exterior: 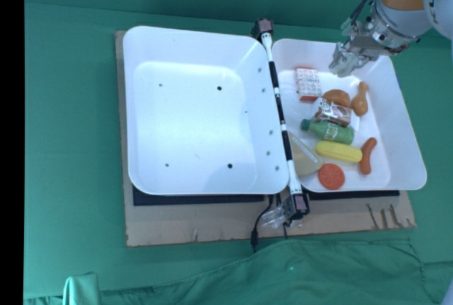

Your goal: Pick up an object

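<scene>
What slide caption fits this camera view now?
KUKA arm's hand hovers over the right bin's far corner, toy food clustered below.

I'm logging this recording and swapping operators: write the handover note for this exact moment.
Gripper: hovering over the far end of the right bin, nothing seen between its fingers; open or shut cannot be told.
Things: all in the right bin: red packet, drumstick, bread roll, brown wrapper, green bottle, corn cob, sausage, tomato slice, pale wedge.
Left bin: holds no toys.
Done: nothing picked.
Left: descend, grasp one item, lift.
</scene>
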Controlling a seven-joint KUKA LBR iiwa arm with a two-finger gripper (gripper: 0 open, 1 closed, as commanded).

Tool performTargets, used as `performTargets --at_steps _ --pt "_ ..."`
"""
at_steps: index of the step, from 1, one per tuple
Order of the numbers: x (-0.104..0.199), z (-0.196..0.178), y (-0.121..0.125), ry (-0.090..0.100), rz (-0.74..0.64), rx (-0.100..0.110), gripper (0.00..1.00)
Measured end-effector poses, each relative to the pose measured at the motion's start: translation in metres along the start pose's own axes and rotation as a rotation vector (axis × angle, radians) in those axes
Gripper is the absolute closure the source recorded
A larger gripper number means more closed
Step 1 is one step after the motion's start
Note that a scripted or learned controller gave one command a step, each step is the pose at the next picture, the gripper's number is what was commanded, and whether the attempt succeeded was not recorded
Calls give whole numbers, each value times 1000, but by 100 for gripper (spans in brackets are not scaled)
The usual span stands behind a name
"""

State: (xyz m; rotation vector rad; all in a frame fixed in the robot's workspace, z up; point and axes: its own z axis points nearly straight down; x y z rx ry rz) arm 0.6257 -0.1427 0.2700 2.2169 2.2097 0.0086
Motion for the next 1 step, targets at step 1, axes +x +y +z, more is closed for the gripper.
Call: performTargets --at_steps 1 --pt "-5 -67 2 0 0 0 100"
